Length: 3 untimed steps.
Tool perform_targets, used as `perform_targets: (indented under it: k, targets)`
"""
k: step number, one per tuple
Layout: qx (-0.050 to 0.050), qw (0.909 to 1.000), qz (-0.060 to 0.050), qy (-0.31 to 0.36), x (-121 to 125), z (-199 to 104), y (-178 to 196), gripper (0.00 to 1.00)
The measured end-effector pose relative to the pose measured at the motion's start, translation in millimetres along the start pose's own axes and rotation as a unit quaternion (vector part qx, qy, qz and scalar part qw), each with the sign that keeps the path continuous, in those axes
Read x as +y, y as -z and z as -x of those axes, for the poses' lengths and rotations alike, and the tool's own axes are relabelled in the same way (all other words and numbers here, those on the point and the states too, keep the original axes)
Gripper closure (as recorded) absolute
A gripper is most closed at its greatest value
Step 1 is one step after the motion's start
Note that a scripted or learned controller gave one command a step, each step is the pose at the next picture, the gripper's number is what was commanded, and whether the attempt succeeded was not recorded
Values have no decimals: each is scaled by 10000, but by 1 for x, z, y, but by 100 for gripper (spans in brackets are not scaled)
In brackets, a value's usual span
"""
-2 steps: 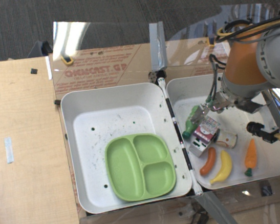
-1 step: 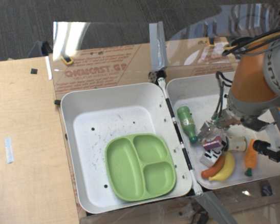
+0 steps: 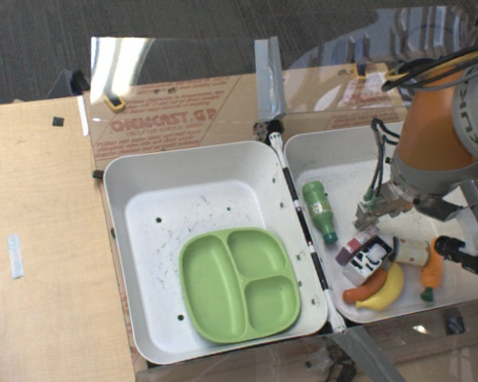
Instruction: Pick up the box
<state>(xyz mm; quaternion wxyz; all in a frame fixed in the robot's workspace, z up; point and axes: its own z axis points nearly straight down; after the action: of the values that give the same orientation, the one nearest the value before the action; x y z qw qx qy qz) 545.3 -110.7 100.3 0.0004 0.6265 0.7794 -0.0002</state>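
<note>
Arm: the grey arm with its orange band [image 3: 432,134] reaches in from the right and hangs over the right bin.
Gripper: the gripper [image 3: 373,214] points down and left, its tip just above the far edge of the box; whether it is spread or pressed together cannot be told from this slant, and nothing is seen pinched in it.
Box: the small box [image 3: 367,253], white and black with a purple end, lies flat in the right bin [image 3: 339,149], near its middle, tilted on the floor.
Neighbours: a green bottle [image 3: 318,210] lies to the left and farther back; a banana [image 3: 385,290] and a red-orange piece [image 3: 364,286] touch or nearly touch the box on its near side; a carrot [image 3: 431,271] lies to the right.
Left bin: the left bin [image 3: 141,244] holds a green divided plate [image 3: 239,283].
Step in hand: judged to be the approach, the box not yet lifted.
Next move: a short descent centred on the box, closing across its narrow sides while clearing the banana.
</note>
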Motion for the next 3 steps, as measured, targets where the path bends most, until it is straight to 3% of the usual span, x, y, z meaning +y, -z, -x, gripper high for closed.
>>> perform_targets:
  k: [1, 2, 3]
  targets:
    - [0, 10000, -1, 2, 0, 0, 0, 0]
    - [8, 10000, -14, -7, -7, -12, -9, 0]
    - [1, 10000, -11, 96, -37, -50, 90, 0]
